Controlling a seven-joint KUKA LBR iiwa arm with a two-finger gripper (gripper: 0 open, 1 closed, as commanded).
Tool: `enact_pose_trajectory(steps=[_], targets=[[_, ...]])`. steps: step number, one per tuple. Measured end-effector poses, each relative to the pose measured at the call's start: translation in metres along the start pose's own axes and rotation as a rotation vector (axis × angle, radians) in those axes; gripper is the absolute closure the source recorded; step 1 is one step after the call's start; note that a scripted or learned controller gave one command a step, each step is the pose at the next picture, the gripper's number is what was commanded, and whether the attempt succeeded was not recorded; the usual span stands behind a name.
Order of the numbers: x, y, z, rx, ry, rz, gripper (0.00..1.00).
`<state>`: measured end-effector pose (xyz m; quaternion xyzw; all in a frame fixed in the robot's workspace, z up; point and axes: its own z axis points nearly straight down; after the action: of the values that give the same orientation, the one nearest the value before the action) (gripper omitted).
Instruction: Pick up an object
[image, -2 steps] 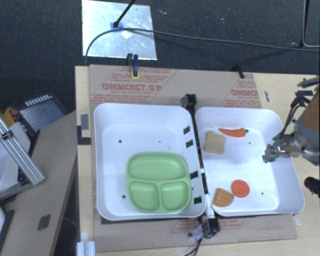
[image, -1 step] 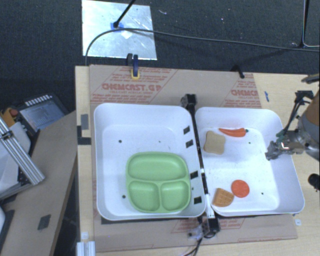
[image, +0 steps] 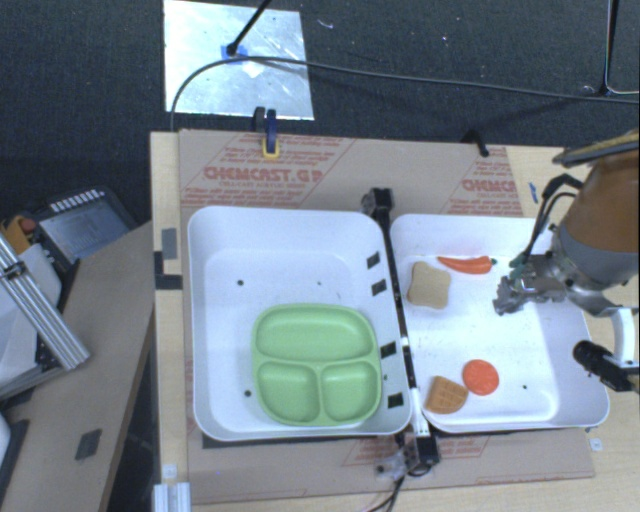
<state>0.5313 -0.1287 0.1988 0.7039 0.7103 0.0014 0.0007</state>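
Observation:
The right bin (image: 560, 405) holds a red chili pepper (image: 466, 264) at its far side, a tan bread slice (image: 430, 285) beside it, an orange-red round slice (image: 481, 377) and a brown waffle-like piece (image: 446, 396) near the front. My gripper (image: 510, 294) hangs over the right half of this bin, just right of the pepper's tip and apart from the bread. Nothing shows between its fingers.
The left bin (image: 215, 240) holds a green three-compartment plate (image: 315, 362). A black divider strip (image: 392, 300) runs between the bins. The arm's orange band (image: 610, 205) and grey wrist cover the right bin's right edge. A yellow clamp (image: 270, 140) sits at the bench's far edge.

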Motion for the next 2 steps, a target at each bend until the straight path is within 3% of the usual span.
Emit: enact_pose_trajectory(steps=[2], targets=[[0.099, 0.030, -0.013, 0.000, 0.001, 0.000, 1.00]])
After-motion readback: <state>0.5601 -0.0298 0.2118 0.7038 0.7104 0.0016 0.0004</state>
